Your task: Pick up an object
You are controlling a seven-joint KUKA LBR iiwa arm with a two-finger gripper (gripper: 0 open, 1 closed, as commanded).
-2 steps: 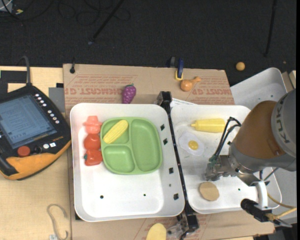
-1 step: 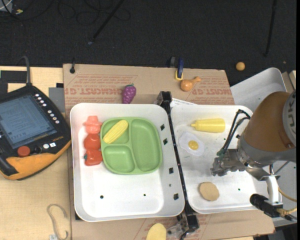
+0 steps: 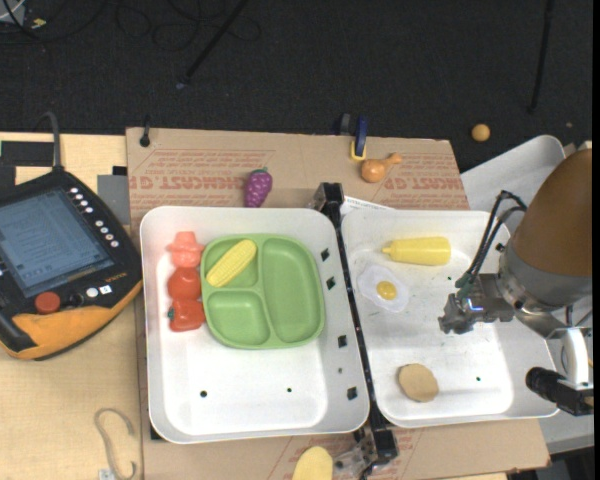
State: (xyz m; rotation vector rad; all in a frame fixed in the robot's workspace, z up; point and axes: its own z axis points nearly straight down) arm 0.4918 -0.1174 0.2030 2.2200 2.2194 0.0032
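Partly cut off, the arm point(image 3: 560, 238) hides its fingers.

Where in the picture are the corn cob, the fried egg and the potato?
Corn cob point(image 3: 229, 262): camera view, middle of the cob, in the green plate's upper left compartment.
Fried egg point(image 3: 385, 290): camera view, on the yolk.
Potato point(image 3: 417, 381): camera view, centre of its top.

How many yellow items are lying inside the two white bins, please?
3: a corn cob on the green divided plate in the left bin; a yellow mustard bottle and a fried egg's yolk in the right bin. The arm may hide more.
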